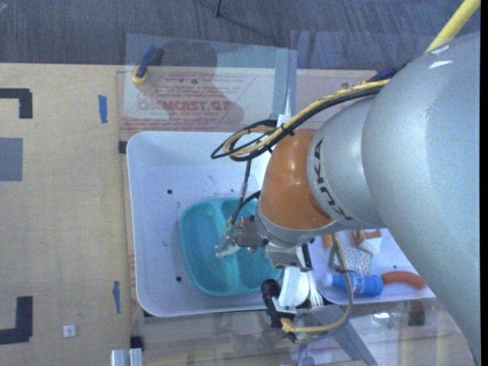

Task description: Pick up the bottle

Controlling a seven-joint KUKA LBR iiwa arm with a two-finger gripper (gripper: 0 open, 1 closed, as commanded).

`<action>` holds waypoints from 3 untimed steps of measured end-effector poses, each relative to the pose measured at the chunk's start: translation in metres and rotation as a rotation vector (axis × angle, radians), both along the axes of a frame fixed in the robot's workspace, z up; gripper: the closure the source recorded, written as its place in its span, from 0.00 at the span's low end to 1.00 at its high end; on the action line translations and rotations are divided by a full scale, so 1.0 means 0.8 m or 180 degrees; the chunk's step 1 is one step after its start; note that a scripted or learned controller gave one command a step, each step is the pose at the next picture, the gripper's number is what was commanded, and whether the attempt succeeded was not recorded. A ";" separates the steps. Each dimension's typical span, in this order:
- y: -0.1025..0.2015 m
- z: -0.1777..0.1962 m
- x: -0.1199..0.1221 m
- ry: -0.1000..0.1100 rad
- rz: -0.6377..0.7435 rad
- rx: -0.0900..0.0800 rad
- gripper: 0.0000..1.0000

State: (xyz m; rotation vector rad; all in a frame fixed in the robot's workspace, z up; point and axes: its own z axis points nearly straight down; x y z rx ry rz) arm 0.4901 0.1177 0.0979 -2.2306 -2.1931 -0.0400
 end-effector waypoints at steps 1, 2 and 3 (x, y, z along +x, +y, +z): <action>-0.033 0.108 0.018 0.0041 -0.0636 -0.0086 0.00; -0.011 0.003 0.052 0.0005 -0.0927 -0.0021 0.00; -0.023 0.009 0.049 0.0034 -0.0960 -0.0069 1.00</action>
